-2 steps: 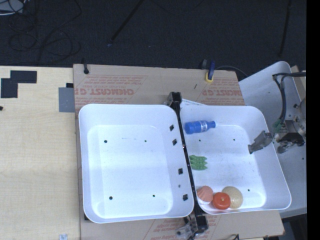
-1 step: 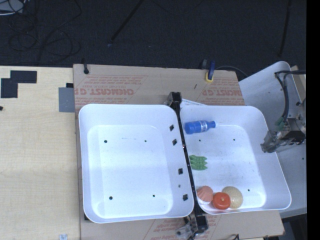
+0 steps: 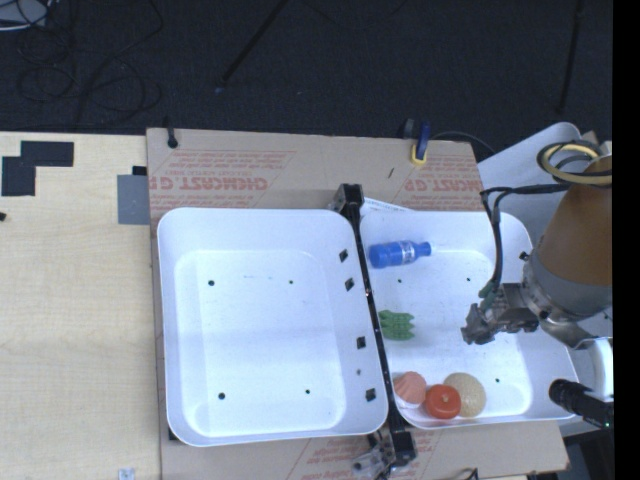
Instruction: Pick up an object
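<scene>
The right bin [image 3: 455, 268] holds a blue bottle [image 3: 399, 254] lying on its side near the back left. A small green object [image 3: 396, 325] rests by the divider. At the front sit a pale pink piece [image 3: 409, 387], a red round object [image 3: 442, 401] and a beige round object [image 3: 466, 392], close together. My gripper [image 3: 482, 328] hangs over the right part of this bin, above bare floor, well right of the green object. Nothing shows between its tips.
The left bin [image 3: 260, 328] lies beside the right one, with a black divider rail [image 3: 365, 308] between them. Cardboard [image 3: 300, 173] sits under both bins. Cables [image 3: 490, 228] run along the right bin's back right corner.
</scene>
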Available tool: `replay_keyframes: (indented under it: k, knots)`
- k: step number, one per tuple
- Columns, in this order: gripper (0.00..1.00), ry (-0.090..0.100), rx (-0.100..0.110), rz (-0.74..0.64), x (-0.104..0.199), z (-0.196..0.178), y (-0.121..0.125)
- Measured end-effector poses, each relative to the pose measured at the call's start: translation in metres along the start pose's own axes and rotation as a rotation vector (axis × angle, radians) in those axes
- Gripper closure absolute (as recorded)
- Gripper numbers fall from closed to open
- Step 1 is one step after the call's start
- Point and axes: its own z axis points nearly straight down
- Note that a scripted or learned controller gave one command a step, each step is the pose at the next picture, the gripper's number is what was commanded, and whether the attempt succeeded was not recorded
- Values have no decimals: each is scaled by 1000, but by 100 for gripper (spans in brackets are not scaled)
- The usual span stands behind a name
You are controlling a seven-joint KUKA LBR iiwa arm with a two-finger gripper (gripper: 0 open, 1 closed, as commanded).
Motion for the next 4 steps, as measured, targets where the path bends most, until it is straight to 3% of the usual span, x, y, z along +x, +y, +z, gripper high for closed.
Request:
replay_keyframes:
  k: [2, 3, 4]
  knots:
    - [100, -4, -9, 1, 62, -24, 36]
    - [100, -3, -11, -3, 127, -65, 36]
    - [100, -4, -15, -3, 191, -104, 84]
